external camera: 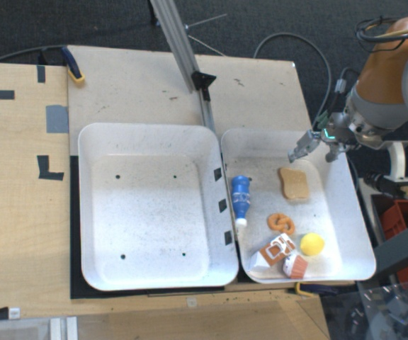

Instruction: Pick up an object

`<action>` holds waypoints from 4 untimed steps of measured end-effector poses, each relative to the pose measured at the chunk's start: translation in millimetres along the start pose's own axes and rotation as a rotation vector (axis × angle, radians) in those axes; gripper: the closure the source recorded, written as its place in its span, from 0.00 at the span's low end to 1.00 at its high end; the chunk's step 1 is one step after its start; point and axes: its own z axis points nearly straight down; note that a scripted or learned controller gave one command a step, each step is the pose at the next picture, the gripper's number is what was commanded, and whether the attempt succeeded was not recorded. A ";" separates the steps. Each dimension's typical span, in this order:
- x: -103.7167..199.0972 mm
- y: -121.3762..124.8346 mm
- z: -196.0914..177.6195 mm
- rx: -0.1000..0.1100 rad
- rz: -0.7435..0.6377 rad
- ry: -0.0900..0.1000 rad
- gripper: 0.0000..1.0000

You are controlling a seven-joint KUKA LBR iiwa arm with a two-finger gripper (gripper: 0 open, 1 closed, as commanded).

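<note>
The right bin point(346, 190) holds several objects: a blue bottle point(241, 195) with a white cap along its left wall, a tan slice of bread point(295, 184), an orange pretzel point(281, 223), a yellow ball point(312, 244) and a red-and-white carton point(280, 252). My gripper point(316, 147) hangs over the bin's upper right part, just above and to the right of the bread. Its fingers point(301, 149) are spread apart with nothing between them.
The left bin point(147, 137) sits beside the right one. A slanted metal pole point(179, 41) rises behind the bins. Cables trail over the dark floor at the back right. A yellow-and-blue clamp point(73, 66) lies on the bench's far left corner.
</note>
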 end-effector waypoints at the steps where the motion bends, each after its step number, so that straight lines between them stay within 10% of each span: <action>1: 0.1 1.0 -2.9 -0.005 -0.001 -0.001 0.00; 4: -4.2 7.6 134.3 -0.010 0.000 -0.007 0.00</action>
